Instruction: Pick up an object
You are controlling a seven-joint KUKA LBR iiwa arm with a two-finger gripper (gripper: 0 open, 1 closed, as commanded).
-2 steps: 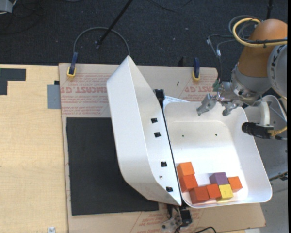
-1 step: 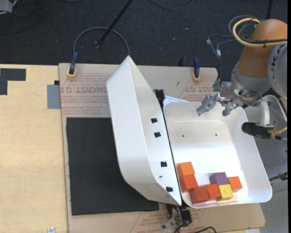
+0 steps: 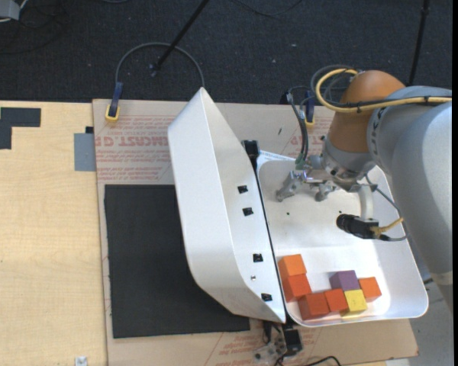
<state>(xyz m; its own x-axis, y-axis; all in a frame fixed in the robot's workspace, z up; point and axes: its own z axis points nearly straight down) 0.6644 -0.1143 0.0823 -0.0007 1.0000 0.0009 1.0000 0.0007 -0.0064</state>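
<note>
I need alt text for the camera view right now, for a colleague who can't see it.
The gripper hangs over the bare far end of the right bin, away from the orange, purple and yellow blocks clustered at its near end. The left bin is tipped up on edge beside it.

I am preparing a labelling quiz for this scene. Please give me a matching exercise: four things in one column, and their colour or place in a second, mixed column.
Things:
1. yellow block
2. purple block
3. gripper
4. left bin

Descriptions:
A. tipped up on its side
B. over the far part of the right bin
C. at the near rim, beside orange blocks
D. behind the yellow block

Pairs: 1-C, 2-D, 3-B, 4-A
</note>
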